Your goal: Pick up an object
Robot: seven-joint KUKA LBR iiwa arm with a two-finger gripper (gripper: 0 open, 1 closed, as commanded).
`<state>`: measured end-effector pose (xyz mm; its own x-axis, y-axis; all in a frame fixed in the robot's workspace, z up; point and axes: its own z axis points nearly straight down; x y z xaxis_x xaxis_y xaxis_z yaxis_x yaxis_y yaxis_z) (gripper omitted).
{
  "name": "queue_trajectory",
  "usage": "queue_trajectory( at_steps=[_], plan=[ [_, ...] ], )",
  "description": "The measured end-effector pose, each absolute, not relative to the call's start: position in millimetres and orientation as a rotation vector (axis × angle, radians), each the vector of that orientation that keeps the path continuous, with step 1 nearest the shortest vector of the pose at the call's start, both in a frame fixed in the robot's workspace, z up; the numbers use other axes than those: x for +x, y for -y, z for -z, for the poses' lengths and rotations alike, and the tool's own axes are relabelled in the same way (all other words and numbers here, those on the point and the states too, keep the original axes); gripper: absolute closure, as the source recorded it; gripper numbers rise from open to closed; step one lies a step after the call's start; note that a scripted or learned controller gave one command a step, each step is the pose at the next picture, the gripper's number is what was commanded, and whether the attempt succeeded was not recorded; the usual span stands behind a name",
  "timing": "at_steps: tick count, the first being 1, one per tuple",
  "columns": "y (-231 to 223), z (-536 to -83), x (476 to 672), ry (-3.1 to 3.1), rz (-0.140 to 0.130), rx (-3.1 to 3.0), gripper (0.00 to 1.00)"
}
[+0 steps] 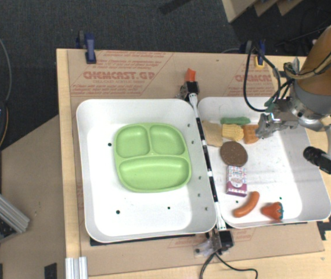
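Though I cannot tell their state, the fingers hover just beside the orange piece.

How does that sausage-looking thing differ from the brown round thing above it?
The sausage is long, narrow and orange-red, lying at a slant near the right bin's front edge. The brown disc is round, flat and dark brown, nearer the bin's middle. A small pink packet lies between them. Both rest loose in the same bin.

The desk is topped with printed brown board. Two shallow white bins sit on it side by side, left bin and right bin, their edges touching.
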<state>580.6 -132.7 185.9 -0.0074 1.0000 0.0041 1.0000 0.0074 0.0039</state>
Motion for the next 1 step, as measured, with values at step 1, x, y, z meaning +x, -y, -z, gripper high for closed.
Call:
queue_trajectory(
  at_steps=[1],
  plan=[
    [119.6, -195.9, 560.1, 2.222, 0.0, -2.217, 1.0]
  ],
)
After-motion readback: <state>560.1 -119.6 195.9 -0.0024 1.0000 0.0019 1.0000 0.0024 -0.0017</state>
